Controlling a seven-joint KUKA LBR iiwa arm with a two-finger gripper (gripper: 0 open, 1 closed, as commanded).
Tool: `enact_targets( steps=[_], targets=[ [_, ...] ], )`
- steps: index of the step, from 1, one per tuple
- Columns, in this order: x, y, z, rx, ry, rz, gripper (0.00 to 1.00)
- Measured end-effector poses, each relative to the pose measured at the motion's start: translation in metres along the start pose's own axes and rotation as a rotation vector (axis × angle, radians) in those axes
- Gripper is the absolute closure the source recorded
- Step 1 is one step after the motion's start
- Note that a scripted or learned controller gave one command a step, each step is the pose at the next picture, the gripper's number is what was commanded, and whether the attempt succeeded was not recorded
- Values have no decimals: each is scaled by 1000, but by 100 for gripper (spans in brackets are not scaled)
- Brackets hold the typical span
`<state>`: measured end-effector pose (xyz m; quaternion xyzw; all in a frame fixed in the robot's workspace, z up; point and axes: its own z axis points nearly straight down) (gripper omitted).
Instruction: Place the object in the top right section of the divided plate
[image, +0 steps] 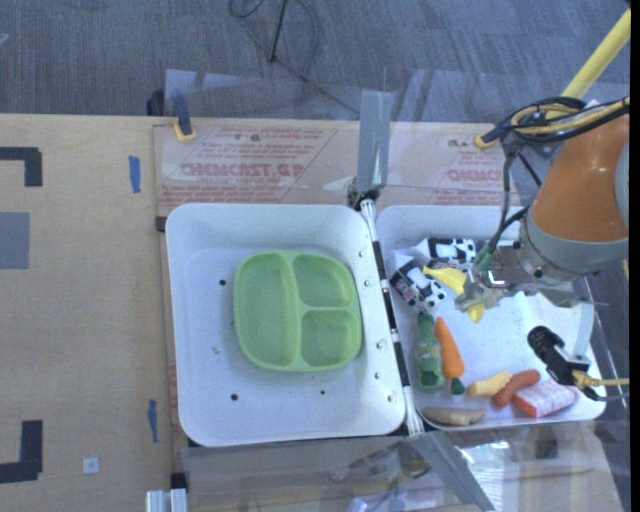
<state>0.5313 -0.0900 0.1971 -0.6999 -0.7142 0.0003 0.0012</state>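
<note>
My tool (478, 292) hangs low over the far part of the right-hand shallow white bin (520, 352), down among the toys, and its tip sits at a yellow banana-shaped plastic piece (447, 276). That yellow piece seems to me the object I am after, though I cannot tell whether my tool is apart, together or clamped on it; the wrist covers the tip from this height. Just beside the yellow piece lie two black-and-white spotted toy animals (420, 288), close enough that I judge they could be nudged or caught along with it.

The pale green divided plastic plate (297, 309) rests in the middle of the left-hand white bin (200, 370), well apart from my tool, flat and with all three sections bare. Its smaller sections face the right, so the far right one is the nearest goal for a reach from my side.

Nearer in the right bin, an orange plastic carrot (449, 349) lies against a green plastic bottle (429, 355), out of my path.
</note>
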Motion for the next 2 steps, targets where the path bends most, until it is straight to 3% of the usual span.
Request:
enact_targets(
  steps=[1, 2],
  targets=[
    [76, 1, 13, 1, 0, 113, 100],
    [141, -50, 14, 2, 0, -170, 100]
  ],
)
